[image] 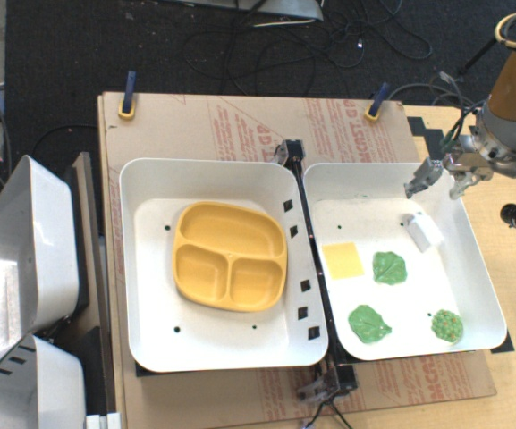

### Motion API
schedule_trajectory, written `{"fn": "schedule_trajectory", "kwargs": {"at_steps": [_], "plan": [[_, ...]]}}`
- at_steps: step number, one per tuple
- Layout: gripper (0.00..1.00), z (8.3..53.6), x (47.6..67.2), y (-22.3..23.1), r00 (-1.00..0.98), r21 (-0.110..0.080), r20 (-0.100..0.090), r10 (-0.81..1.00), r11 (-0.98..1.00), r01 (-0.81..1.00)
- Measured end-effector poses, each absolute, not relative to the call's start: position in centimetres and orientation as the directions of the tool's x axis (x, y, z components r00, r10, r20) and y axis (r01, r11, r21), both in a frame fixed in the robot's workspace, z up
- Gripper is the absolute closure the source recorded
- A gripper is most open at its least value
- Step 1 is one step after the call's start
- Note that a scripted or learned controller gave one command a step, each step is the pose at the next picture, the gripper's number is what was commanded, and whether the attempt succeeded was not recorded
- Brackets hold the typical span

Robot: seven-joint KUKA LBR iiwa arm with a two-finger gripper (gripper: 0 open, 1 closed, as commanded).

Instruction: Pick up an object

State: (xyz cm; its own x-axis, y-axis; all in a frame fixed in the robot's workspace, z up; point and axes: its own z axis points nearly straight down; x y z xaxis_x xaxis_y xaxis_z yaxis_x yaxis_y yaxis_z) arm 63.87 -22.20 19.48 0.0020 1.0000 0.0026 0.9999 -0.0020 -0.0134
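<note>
Broccoli-like green lump (447,326) sits in the near right corner of the right bin (486,266), well below the claw (443,180) in the view. Left of it, a flat green leaf piece (368,323) lies by the bin's near rim, well apart from the claw. Farther back, a second green leaf piece (389,267) and a yellow square slice (342,260) lie side by side, both below and left of the claw. Closer still, a small white block (424,231) rests tilted just beneath the claw, apart from it. At the bin's far right edge the claw hangs with its two fingers spread open and nothing between them. Far to its left, a yellow divided plate (231,256) lies in the left bin (141,239) on the table (240,123).
</note>
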Motion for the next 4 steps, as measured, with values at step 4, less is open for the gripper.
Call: {"fn": "schedule_trajectory", "kwargs": {"at_steps": [4], "plan": [[0.0, 9.2, 63.9, -21.2, -0.004, 0.0, -0.001, 1.0, 0.004, 1.0]]}}
